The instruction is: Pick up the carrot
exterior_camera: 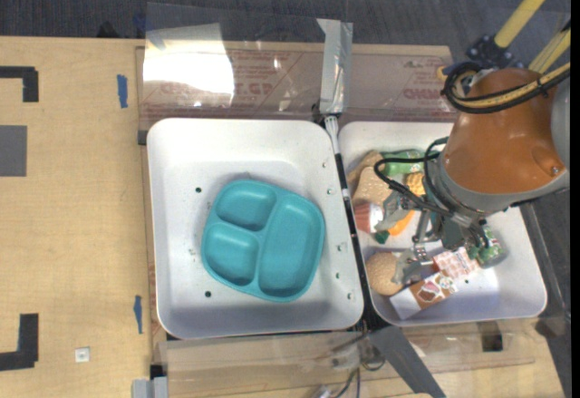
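Gripper hangs low over the right bin, its opening impossible to judge. At its ten o'clock, just beside it, lies the orange carrot among clutter. Left bin holds a teal divided plate.

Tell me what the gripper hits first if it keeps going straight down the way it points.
Likely the carrot: the gripper points down into the right bin just beside it, among crowded food items. Depth is unclear from above.

Even, fairly bright overhead light; glare whitens the clear plastic sheet at upper left of the frame, shadows are soft, and detail is slightly grainy
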`<state>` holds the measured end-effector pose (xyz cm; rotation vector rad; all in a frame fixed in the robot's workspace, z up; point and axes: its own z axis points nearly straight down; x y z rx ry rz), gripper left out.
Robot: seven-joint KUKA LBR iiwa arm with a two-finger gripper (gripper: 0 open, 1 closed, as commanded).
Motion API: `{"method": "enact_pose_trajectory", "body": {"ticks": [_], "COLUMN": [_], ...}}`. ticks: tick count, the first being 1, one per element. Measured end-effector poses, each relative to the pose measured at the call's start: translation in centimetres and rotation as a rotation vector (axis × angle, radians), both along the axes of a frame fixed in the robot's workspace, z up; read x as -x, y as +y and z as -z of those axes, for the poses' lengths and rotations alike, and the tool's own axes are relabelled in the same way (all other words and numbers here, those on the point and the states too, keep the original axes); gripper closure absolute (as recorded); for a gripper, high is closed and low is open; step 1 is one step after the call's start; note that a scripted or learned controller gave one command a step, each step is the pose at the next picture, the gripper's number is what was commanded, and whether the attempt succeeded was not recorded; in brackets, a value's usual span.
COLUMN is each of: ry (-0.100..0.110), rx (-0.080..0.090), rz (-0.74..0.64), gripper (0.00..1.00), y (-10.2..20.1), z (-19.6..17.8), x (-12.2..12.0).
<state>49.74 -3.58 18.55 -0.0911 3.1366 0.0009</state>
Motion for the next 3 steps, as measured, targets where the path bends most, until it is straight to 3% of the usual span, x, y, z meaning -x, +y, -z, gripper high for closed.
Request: {"method": "enact_pose_trajectory", "body": {"ticks": [1,2,3], "ry": [-0.003,-0.015,-0.016], "rx": [0.000,0.000,0.005], "rz": [0.080,0.140,0.210], "gripper": [0.00,0.00,0.00], "y": [-0.3,-6.5,-6.0], "z": [0.0,6.2,8.9], "x": [-1.9,-3.2,-4.2]}}
